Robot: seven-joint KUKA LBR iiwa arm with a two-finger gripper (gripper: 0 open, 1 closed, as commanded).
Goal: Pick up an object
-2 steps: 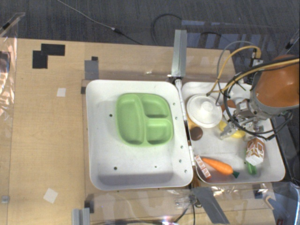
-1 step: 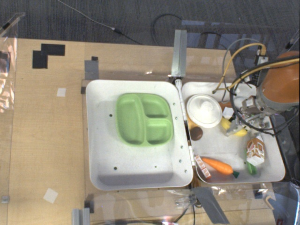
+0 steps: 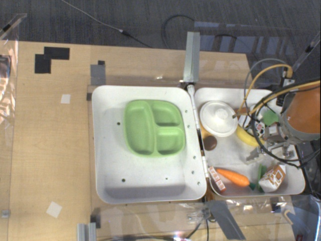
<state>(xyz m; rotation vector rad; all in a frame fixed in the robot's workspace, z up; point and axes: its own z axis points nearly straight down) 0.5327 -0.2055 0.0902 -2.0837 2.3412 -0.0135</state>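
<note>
The right bin (image 3: 296, 187) holds several items. A white bowl (image 3: 218, 118) sits at its back left, with a small brown round piece (image 3: 209, 143) just in front of it. A yellow banana (image 3: 246, 136) lies beside the bowl. Along the front lie an orange carrot (image 3: 233, 177), a red-and-white packet (image 3: 216, 180) and a brown-and-white carton (image 3: 274, 177). My gripper (image 3: 266, 152) hangs low over the middle right of this bin, between the banana and the carton, wrapped in cables. Nothing shows in its grasp.
The left bin (image 3: 108, 185) holds a green divided plate (image 3: 153, 127). A metal divider post (image 3: 191, 56) stands at the back between the bins. A green item (image 3: 270, 117) lies partly hidden behind the wrist cables. The wooden bench (image 3: 45, 149) extends left.
</note>
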